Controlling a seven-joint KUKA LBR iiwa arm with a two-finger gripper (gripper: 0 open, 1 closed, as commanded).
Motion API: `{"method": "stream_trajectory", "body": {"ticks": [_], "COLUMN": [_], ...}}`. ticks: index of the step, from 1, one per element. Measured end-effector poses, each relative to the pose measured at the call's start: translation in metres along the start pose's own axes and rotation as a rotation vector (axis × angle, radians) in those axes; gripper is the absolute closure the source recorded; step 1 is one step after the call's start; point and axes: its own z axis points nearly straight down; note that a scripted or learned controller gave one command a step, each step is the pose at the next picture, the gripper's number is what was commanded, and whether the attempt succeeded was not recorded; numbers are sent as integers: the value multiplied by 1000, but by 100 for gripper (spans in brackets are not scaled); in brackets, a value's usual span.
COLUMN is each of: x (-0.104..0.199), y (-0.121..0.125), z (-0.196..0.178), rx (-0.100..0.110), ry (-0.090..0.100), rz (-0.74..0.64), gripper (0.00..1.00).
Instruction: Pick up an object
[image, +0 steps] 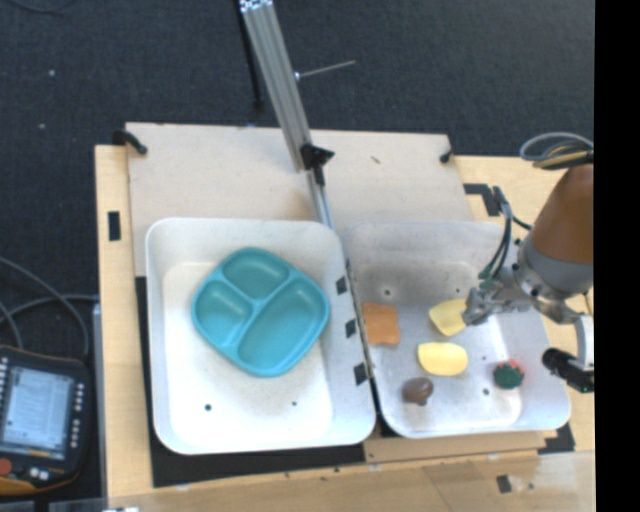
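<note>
We see a wooden bench (220, 170) on dark carpet (100, 60). In the right bin (420, 245), the gripper (478, 303) touches the upper yellow piece (446, 318); whether it is gripping, we cannot tell.

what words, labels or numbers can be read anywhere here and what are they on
None can be read.
The handheld screen unit at the lower left shows rows of lines on its display, too small and blurred to read.
The blue divided plate, the two white bins and the food pieces carry no visible text.
</note>
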Motion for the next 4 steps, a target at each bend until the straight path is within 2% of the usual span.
{"method": "stream_trajectory", "body": {"ticks": [1, 2, 4], "x": [6, 5, 97], "y": [-5, -4, 15], "z": [-57, -52, -50], "rx": [-3, 2, 2], "ry": [-2, 0, 2], "rz": [-8, -7, -11], "gripper": [100, 100, 100]}}
